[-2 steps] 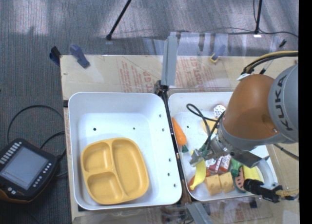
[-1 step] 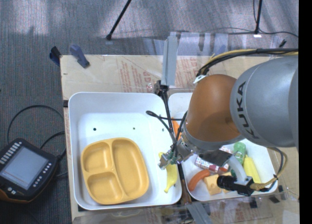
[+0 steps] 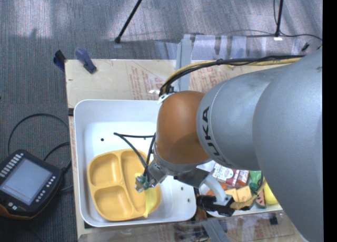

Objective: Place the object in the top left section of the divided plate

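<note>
The grey arm [image 3: 253, 125] looms nearest; its pincer [image 3: 143, 182], grip state indiscernible, is hung over the yellow divided plastic plate's [image 3: 108, 183] right edge, beside a yellow banana-like object [image 3: 151, 202].

The plate [image 3: 113, 185] is yellow, rounded and divided by raised ridges into three sections: two smaller ones along its upper side and a wider one below. It lies flat in the lower left part of the left bin [image 3: 87, 130], turned slightly so its long edge runs at a slant. Its top left section shows bare yellow plastic, as do the other two. The object [image 3: 151, 202] is a thin, pale yellow, banana-like piece, hanging nearly upright with its pointed tip downward. It is at the plate's right rim, over the edge near the lower right corner, and not in the top left section.
</note>
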Robot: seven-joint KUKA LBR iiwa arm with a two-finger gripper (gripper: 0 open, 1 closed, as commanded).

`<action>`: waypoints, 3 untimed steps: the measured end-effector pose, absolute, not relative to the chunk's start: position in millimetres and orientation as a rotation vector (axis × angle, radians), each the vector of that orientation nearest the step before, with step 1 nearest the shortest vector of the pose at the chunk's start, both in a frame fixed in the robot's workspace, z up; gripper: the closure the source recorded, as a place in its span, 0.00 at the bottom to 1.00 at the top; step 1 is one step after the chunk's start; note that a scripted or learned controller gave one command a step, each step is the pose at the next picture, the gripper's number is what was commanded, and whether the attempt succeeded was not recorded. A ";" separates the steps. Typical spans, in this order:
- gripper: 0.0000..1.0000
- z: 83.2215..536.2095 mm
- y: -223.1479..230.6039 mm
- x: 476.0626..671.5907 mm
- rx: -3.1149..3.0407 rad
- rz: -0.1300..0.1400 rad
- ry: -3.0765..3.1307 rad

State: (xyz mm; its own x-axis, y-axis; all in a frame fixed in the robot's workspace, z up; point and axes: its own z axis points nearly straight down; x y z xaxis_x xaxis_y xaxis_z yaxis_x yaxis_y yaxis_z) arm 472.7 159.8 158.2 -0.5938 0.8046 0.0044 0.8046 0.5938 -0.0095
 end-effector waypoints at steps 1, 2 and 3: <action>0.00 158.8 158.6 473.5 -1.417 0.010 -2.797; 0.00 227.2 102.1 583.0 -0.801 0.001 -3.039; 0.00 89.6 150.6 583.9 -0.651 -0.002 -3.075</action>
State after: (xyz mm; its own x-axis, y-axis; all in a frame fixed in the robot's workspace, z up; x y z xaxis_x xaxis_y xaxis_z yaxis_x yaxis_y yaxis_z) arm 583.9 150.6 89.6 -0.9142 0.4054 -0.0015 0.4054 0.9142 0.0013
